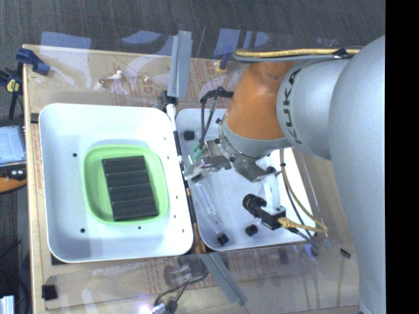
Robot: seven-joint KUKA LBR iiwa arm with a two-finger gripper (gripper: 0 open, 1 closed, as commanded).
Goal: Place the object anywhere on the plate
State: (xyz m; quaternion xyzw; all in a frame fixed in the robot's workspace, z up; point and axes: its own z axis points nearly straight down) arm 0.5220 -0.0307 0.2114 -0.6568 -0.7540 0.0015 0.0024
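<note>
Left bin [59, 175]: holds a green plate [91, 188], on which a dark ribbed rectangular block [129, 188] already lies flat near the centre. Its long axis runs roughly up and down the view, tilted slightly; its ribs cross it.

Right bin [288, 231]: the arm [262, 103] hangs over it, with the gripper [204, 162] low near the bin's left wall. Gripper state: cannot tell from this angle.

Handling note, as a judgement: the block appears placed; a clean straight lift away would avoid disturbing the plate.
</note>
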